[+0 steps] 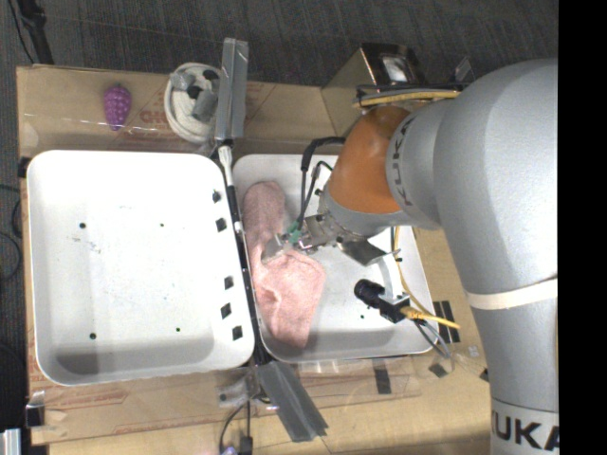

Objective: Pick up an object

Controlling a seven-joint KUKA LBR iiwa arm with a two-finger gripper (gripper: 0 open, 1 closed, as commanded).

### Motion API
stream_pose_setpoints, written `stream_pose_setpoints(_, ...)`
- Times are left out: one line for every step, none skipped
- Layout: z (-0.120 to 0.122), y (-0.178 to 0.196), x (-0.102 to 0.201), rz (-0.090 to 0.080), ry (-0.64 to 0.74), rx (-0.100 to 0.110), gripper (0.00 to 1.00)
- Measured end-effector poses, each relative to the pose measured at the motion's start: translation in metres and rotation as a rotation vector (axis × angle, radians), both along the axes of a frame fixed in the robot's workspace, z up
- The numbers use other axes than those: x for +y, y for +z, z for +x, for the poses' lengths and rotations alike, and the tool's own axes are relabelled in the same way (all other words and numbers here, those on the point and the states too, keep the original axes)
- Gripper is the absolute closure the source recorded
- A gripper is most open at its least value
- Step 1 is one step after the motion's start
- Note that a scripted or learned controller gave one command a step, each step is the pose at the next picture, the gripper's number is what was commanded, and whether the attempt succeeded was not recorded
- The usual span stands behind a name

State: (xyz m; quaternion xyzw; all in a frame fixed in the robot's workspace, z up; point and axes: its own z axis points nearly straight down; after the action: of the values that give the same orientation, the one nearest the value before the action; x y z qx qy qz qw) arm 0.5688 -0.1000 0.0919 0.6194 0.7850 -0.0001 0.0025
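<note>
Task status: incomplete. Soft pink cloth-like object point(282, 271) lay along left wall of right-hand shallow white bin point(334, 347), on bin floor, not lifted. End effector point(292, 238) sat low over middle of that object, at or near contact; finger state could not be told, grasp unconfirmed. Remaining, by judgement: secure grip, raise object clear of bin. Legible writing: "KUKA" on grey arm point(503, 188) beside orange band and, partly, at lower right.
</note>
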Motion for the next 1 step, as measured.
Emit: stream_pose_setpoints(-0.0596, -0.0007, -0.0186, 0.003, 0.005, 0.006, 0.00)
